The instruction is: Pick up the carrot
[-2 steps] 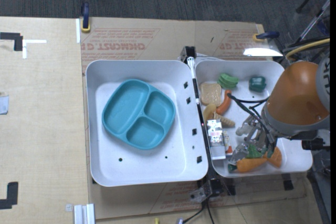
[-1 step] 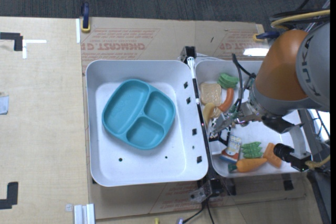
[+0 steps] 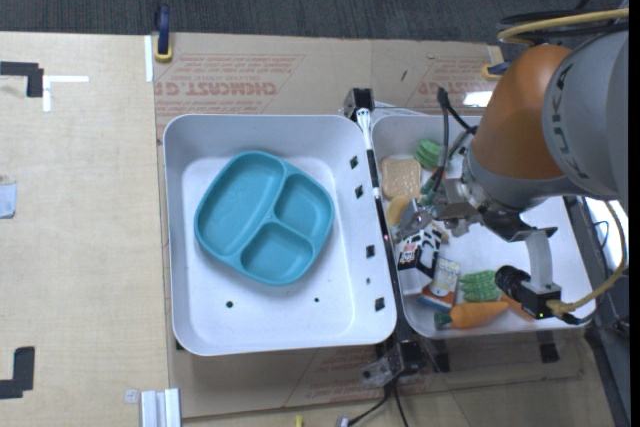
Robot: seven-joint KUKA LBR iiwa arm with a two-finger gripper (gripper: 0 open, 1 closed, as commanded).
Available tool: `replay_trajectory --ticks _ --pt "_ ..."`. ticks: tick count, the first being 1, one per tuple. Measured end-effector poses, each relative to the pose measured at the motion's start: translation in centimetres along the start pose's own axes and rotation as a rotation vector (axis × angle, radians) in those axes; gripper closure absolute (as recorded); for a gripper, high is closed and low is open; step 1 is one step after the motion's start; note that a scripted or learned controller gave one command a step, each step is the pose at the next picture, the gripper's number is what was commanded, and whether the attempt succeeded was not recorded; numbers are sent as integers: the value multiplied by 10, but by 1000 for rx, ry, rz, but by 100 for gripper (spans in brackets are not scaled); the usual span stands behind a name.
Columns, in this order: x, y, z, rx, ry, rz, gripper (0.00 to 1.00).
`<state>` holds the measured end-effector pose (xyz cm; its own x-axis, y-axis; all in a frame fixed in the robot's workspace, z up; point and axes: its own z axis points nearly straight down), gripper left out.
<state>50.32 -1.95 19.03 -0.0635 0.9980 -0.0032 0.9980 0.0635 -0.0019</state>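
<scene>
Your carrot (image 3: 478, 314) lies at the near edge of the right bin (image 3: 575, 310), down at about five o'clock in the camera view, its orange body running roughly along the three-to-nine line with a green toy (image 3: 478, 284) just beside it at its twelve o'clock. The arm (image 3: 535, 120) hangs over that same bin from the right, and the gripper (image 3: 432, 215) sits among the clutter toward the bin's nine o'clock side, near a black-and-white item (image 3: 422, 245) and a tan block (image 3: 401, 179).

You are in the approach step: nothing orange sits at the gripper, so the carrot is not yet taken. Whether the fingers are spread or closed you cannot tell from here; the wrist and the jumble beneath hide them.

The next move calls for carrying the gripper toward five o'clock until it stands above the carrot's middle, turning it so the fingers close across the narrow width, then descending. Mind the bin's near wall and the green toy, both close enough to foul a finger.

The left bin (image 3: 200, 315) holds a blue divided plate (image 3: 264, 217), well apart from this work.
</scene>
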Motion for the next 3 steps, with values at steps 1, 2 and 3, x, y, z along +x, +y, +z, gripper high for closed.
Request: replay_trajectory --ticks 1,2,3 --pt "-9 3 0 0 0 8 0" --pt "-44 33 0 0 0 -74 0" --pt "23 25 0 2 1 211 0"
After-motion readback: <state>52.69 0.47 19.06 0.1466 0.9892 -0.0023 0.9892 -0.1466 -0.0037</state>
